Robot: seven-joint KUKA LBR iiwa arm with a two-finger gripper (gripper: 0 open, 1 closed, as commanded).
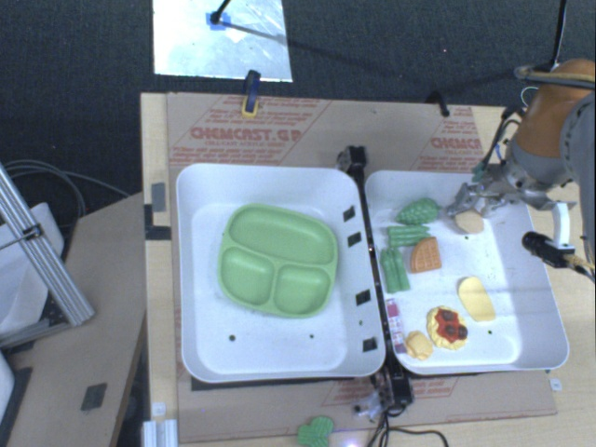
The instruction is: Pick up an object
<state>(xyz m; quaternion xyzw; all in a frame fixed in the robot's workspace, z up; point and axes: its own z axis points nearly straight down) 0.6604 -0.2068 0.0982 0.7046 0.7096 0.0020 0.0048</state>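
My gripper (472,201) hangs low over the far part of the right bin (535,347), the arm coming in from the right. A small beige piece (470,222) lies right under its tip, touching or nearly touching it; I cannot tell which. Left of it sits a green leafy piece (416,212). Below that are short green sticks (403,236), a green pod (393,270) and an orange waffle-like wedge (426,255). Nearer the front lie a pale yellow piece (476,298), a yellow and red pizza-like disc (448,327) and a small yellow lump (418,345).
The left bin (200,343) holds a green divided plate (277,261). A black hinge strip (369,250) runs between the bins. A black part of the arm (548,247) reaches over the right bin's right side. A green toy (317,429) lies on the bench in front.
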